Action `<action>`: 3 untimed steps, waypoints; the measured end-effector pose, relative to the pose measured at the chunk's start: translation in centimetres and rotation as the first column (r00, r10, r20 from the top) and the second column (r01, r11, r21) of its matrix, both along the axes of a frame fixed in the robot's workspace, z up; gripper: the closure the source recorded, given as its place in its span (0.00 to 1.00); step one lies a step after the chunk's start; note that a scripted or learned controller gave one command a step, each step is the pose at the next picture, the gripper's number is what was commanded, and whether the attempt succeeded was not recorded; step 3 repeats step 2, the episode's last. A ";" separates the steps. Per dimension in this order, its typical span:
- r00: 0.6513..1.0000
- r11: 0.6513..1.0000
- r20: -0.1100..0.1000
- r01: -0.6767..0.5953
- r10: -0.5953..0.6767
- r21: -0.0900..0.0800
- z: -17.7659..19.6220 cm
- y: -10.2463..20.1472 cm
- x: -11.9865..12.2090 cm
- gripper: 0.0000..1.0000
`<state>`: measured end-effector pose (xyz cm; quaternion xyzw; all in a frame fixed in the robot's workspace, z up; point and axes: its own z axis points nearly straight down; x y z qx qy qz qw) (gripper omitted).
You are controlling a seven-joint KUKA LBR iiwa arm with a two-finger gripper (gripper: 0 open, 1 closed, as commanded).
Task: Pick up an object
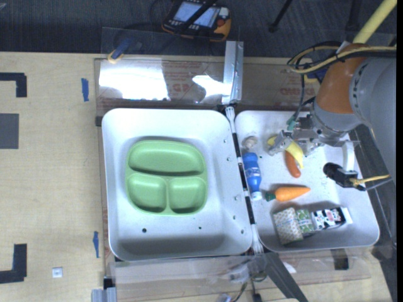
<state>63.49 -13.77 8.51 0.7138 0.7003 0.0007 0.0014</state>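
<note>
My gripper [296,141] hangs low over the far middle of the right bin [365,228], with the grey arm and its orange band coming in from the right. Directly under it lies a small yellow piece [291,150], and an orange piece [293,163] touches that on the near side. Whether the gripper touches either one is unclear. A blue bottle [252,172] lies along the bin's left wall. An orange carrot with a green top [291,193] rests in the middle.
A patterned pouch [288,224] and a small printed box [322,219] lie at the near side of the right bin. The left bin [116,168] holds a green divided plate [167,175]. A clear panel stands behind the bins.
</note>
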 end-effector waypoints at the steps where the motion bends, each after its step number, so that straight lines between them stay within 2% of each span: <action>1: 1.000 1.000 0.003 -0.004 0.004 -0.001 1.1 0.2 0.2 1.00; 2: 0.995 0.995 -0.004 -0.100 0.100 0.001 9.8 5.2 0.7 1.00; 3: 0.995 0.995 -0.004 -0.100 0.100 0.001 9.8 5.2 0.7 1.00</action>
